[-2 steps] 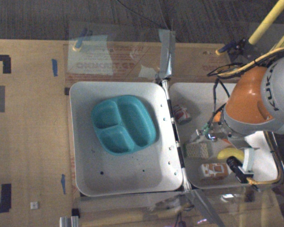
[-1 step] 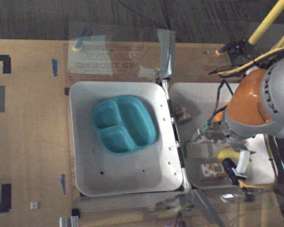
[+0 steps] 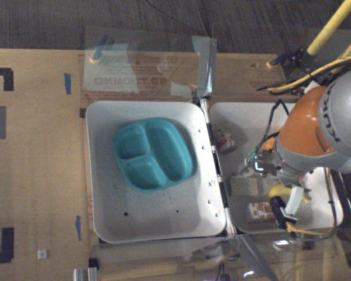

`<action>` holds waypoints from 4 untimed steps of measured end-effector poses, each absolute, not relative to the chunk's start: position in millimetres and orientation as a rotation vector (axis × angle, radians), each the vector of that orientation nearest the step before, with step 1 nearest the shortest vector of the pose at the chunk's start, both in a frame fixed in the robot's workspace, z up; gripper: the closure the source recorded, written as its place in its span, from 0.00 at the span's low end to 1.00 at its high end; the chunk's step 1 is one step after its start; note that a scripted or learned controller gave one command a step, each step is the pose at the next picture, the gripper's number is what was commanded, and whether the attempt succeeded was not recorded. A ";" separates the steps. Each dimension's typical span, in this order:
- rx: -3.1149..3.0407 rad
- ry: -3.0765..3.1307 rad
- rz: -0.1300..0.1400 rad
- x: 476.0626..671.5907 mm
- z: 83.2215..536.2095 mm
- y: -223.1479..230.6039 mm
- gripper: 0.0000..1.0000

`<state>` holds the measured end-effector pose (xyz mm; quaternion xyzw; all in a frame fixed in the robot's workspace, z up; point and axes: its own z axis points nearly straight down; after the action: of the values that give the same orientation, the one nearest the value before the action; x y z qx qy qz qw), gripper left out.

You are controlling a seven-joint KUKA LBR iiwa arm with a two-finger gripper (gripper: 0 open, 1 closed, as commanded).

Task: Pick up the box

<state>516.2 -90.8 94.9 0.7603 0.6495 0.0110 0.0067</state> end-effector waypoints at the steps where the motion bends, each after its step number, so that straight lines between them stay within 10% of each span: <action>1: 2.020 2.404 0.001 480.3 183.7 -42.5 0.00; 3: 2.233 2.214 -0.002 478.7 116.4 -99.3 0.00; 4: 2.394 2.025 0.016 516.0 92.5 -100.4 0.00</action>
<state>516.0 -100.4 92.5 0.7635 0.6457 0.0051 0.0028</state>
